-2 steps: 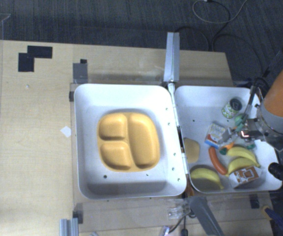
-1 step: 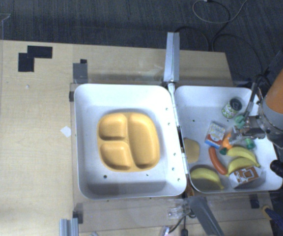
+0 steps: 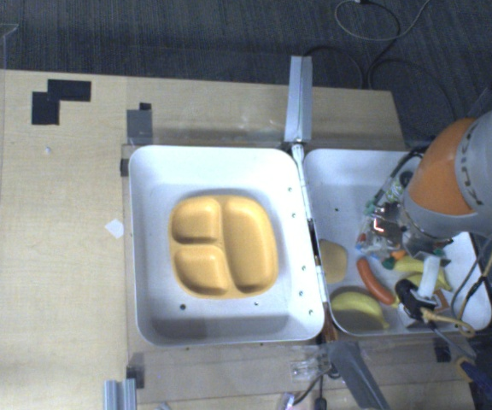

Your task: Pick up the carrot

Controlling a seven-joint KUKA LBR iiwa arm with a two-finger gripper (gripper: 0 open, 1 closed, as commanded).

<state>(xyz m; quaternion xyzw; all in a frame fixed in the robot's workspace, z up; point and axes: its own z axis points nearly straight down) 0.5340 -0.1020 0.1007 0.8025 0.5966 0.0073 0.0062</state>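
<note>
The carrot [image 3: 376, 282], a short orange-red stick, lies slantwise near the front of the right bin [image 3: 340, 182]. My gripper [image 3: 383, 239] hangs low over the bin just behind and slightly right of the carrot, under the grey wrist and its orange band. Nothing orange shows inside the gripper, and the carrot rests on the bin floor. The wrist hides the right part of this bin.
A yellow-green rounded fruit [image 3: 357, 306] sits at the right bin's front edge, with a tan piece [image 3: 336, 261] to the carrot's left and a yellow banana-like item [image 3: 409, 266] to its right. The left bin [image 3: 152, 229] holds a yellow divided plate [image 3: 225, 244].
</note>
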